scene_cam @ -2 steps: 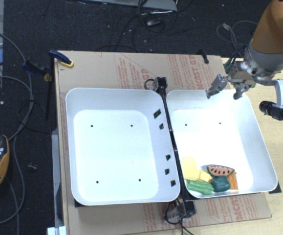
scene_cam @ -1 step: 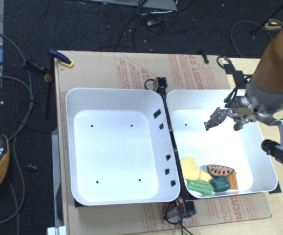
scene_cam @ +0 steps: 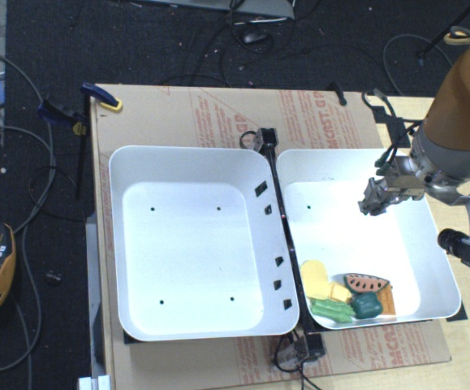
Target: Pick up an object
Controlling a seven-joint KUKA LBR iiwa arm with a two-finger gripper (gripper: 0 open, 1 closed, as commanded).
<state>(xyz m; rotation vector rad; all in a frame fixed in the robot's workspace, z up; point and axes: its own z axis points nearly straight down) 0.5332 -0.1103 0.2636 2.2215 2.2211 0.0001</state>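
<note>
Several toys (scene_cam: 347, 296) crowd the right bin's (scene_cam: 437, 242) near edge; claw (scene_cam: 374, 202) grip unclear.

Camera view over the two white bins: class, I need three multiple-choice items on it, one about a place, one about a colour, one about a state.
1. Where do the toy foods lie?
A. near corner of the right bin
B. middle of the left bin
C. on the cardboard

2. What colour is the toy nearest the divider?
A. blue
B. yellow
C. purple

3. How is the gripper placed?
A. resting among the toys
B. over the left bin
C. above the right bin, apart from the toys

Key: 1 A, the pile sits at that bin's near edge; 2 B, the yellow piece is leftmost; 3 C, bare bin floor separates them.
</note>
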